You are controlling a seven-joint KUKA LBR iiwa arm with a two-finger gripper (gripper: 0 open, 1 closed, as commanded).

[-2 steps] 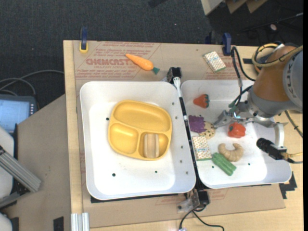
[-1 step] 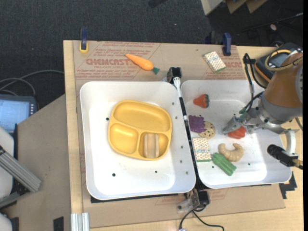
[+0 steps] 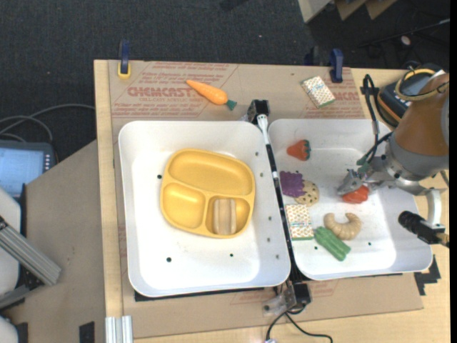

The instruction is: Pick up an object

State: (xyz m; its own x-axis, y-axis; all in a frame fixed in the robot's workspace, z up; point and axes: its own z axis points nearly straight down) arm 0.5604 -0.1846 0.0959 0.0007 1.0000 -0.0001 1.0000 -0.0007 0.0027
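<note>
Dark carpet surrounded a pale wooden surface [image 3: 107, 191] topped with a printed cardboard sheet, on which two shallow white bins sat side by side, touching along a black seam. At nine o'clock from centre, the left bin [image 3: 143, 249] carried a yellow divided plate [image 3: 207, 191], and a pale roll-shaped item [image 3: 223, 215] lay in the plate's compartment at five o'clock. Outside the bins, toward twelve o'clock, a toy carrot [image 3: 208, 92] rested on the cardboard, and a small patterned packet [image 3: 318, 91] lay toward one o'clock near a blue clamp. The right bin [image 3: 400, 256] at three o'clock contained the loose playthings: a red strawberry-like piece [image 3: 299, 149] near its twelve o'clock edge, a purple item [image 3: 291, 183] touching a speckled cookie-like disc [image 3: 307, 193] against the bin's nine o'clock wall, a small patterned card [image 3: 298, 224] below them, a tan croissant-shaped piece [image 3: 344, 225] near the bin's middle, and a green stick [image 3: 332, 243] just beside it at six o'clock. The grey arm with its orange band came in from three o'clock, and the gripper [image 3: 354, 186] was down in the right bin. Its fingers pointed toward a red object [image 3: 357, 196] lying at their tips, just at twelve o'clock of the croissant-shaped piece. The fingers seemed to touch or overlap that red object, yet whether they were spread or pinching it could not be told from this slanted angle.
</note>
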